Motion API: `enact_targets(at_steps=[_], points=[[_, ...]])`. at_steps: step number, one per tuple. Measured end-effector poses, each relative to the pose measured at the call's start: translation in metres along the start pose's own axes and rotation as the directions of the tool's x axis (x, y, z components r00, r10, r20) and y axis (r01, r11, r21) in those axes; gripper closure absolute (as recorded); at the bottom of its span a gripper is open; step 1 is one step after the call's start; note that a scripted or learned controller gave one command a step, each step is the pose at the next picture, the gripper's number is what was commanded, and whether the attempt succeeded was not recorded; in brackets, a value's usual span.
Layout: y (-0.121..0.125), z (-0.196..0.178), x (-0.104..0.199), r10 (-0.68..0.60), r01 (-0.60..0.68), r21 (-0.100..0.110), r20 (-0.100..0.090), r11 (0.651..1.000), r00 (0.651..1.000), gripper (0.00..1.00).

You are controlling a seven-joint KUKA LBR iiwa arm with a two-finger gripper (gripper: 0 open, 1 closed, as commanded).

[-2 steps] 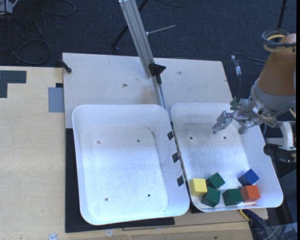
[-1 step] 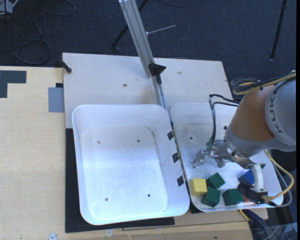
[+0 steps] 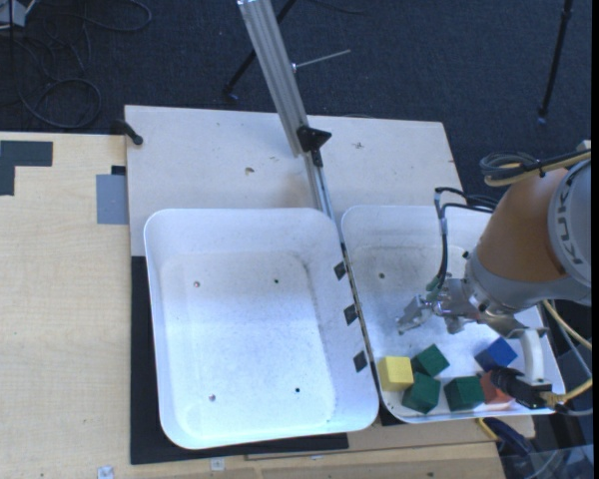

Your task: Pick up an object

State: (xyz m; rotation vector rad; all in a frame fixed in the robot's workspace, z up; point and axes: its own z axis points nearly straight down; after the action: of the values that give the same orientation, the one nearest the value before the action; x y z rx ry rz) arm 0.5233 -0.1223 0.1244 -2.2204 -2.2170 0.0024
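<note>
The left bin [image 3: 240, 327] lies bare-floored. In the right bin [image 3: 399, 247], a yellow block [image 3: 396, 371], three green blocks [image 3: 431, 360] and a blue block [image 3: 496, 352] cluster at the near edge. The hand [image 3: 415, 317] hangs just above them, fingers spread, gripping nothing.

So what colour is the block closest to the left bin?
Yellow. The block shows best in the camera view, at the near end of the right bin.

Even, bright overhead light on my bench [image 3: 60, 297]; the white bins [image 3: 240, 327] run close to blown out with mild glare and only soft shadows. Dark floor [image 3: 429, 48] is underexposed, and the whole frame is slightly soft and grainy.
</note>
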Motion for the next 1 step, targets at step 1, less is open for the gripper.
enact_targets(at_steps=[1], points=[[0.0294, 0.0325, 0.0217, -0.002, 0.002, -0.003, 0.002, 1.000, 1.000, 0.00]])
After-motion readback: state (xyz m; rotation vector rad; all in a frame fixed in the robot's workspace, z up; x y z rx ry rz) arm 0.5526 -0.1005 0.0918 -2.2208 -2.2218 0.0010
